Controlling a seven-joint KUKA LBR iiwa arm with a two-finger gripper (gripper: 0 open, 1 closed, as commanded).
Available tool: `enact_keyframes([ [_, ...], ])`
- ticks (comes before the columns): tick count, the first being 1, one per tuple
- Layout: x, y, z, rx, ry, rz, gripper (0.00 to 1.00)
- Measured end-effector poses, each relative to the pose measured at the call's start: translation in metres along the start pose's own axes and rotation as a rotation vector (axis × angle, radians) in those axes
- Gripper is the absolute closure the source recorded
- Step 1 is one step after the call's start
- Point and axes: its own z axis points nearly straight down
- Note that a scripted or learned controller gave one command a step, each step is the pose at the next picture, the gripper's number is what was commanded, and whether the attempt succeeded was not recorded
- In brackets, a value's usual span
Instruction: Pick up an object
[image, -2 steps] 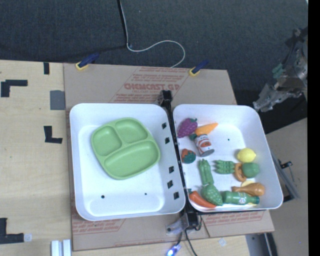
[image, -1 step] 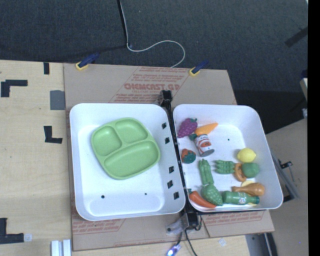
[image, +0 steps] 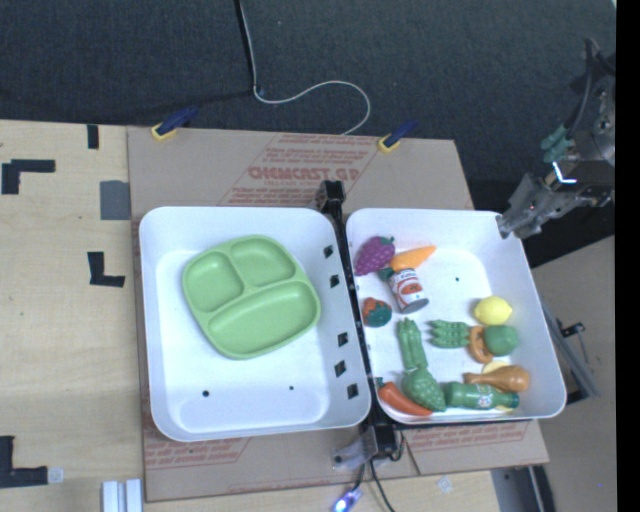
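The right bin (image: 528, 268) holds several toy foods. Purple grapes (image: 373, 254) and an orange carrot (image: 413, 256) lie at its far left. A small can with a red label (image: 407, 288) sits just below them. A yellow lemon (image: 493, 310) and a green round fruit (image: 502, 340) lie at the right side. Along the near edge are a green bottle (image: 482, 397) and a brown drumstick (image: 506, 378). My gripper (image: 518, 215) hangs at the far right corner of this bin, outside the pile and away from every object.
The left bin (image: 165, 380) holds a green divided plate (image: 252, 295). A black divider (image: 345, 300) runs between the bins. More green toy vegetables (image: 410, 343) fill the middle of the right bin. A white cable (image: 300, 95) lies beyond the cardboard.
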Motion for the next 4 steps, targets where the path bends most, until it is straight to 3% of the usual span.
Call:
enact_keyframes([
  [1,-0.053,-0.004,0.174,0.02,-0.002,0.023,1.0],
  [2,0.035,0.007,0.072,-0.006,-0.002,0.008,1.0],
  [3,0.115,0.018,0.009,-0.003,-0.001,0.008,1.0],
  [4,0.073,-0.003,0.157,0.022,-0.006,0.023,1.0],
])
